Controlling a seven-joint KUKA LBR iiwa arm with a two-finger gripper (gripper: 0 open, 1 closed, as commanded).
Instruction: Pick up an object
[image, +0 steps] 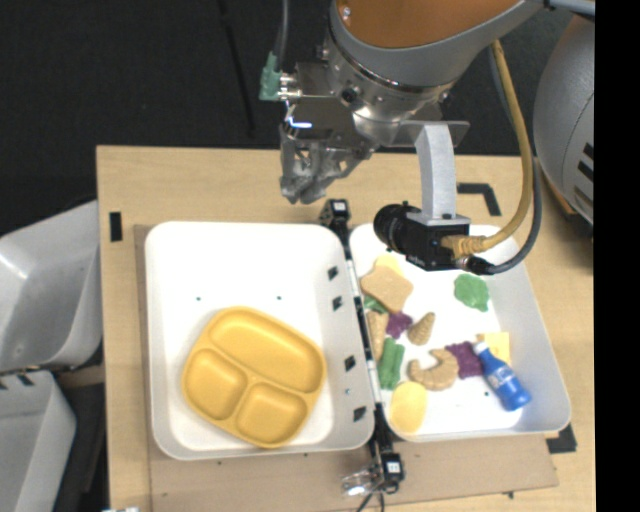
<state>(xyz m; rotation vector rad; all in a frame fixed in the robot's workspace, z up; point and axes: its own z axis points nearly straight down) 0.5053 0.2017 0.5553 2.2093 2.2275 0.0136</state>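
Note:
My gripper (303, 180) hangs high over the bench's back edge, just beyond the far right corner of the left bin (165, 300), with nothing seen in it. A yellow divided tray (255, 375) lies in the left bin's front half. The right bin (535, 330) holds several small toy foods: a tan toast slice (388, 285), a green leafy piece (470, 290), a brown croissant (433, 372), a blue bottle (501, 378), a pale yellow disc (408, 405) and a green pod (390, 362).
A black camera unit (420, 238) on a grey bracket hangs from the arm over the right bin's back left corner. A tan cable (520, 200) loops to its right. Black clips (352, 330) line the divider between the bins.

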